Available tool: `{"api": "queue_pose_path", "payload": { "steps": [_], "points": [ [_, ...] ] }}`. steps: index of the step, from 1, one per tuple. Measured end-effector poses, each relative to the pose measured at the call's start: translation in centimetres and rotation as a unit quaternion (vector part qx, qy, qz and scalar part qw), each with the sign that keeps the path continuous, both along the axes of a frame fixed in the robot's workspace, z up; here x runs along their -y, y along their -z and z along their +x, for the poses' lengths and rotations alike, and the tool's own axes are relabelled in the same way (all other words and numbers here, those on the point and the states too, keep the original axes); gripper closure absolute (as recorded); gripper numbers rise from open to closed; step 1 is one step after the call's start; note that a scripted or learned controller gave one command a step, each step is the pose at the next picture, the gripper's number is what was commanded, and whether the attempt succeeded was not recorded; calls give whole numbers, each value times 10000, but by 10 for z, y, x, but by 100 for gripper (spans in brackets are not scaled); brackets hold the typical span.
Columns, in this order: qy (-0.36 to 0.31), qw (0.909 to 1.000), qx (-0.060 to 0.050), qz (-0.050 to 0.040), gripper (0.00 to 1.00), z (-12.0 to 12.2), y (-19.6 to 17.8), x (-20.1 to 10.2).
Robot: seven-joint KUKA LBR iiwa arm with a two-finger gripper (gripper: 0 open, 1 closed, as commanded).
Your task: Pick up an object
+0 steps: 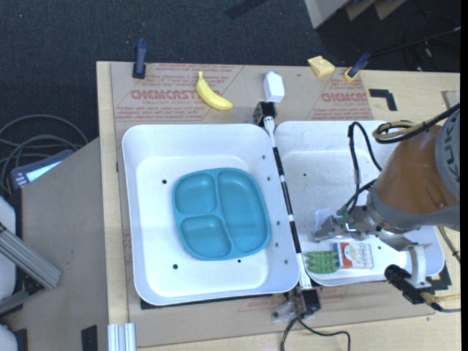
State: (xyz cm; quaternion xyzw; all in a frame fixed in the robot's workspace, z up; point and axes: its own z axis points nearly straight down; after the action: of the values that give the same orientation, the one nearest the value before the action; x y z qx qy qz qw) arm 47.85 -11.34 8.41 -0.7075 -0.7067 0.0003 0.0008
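Note:
My gripper hangs low in the right bin, near its front left part, below the grey and orange arm that comes in from the right. Just in front of it, a flat packet with a green end and a white, red and blue label lies on the bin floor by the front wall. Nothing shows held in the gripper. In the left bin, a blue divided plate lies flat in the middle.
On the bench behind the bins lie a yellow banana, a white block and a yellow piece. Blue clamps grip the bench's far edge. A black cable loops over the right bin.

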Motion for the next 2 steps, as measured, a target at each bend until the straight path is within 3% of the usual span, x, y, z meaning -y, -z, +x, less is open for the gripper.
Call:
{"api": "queue_pose_path", "payload": {
  "steps": [1, 2],
  "points": [
    [0, 10000, 16, -10, 0, 61, -31, 63],
    [-15, 10000, -5, 7, 0, 54, 0, 0]
  ]
}}
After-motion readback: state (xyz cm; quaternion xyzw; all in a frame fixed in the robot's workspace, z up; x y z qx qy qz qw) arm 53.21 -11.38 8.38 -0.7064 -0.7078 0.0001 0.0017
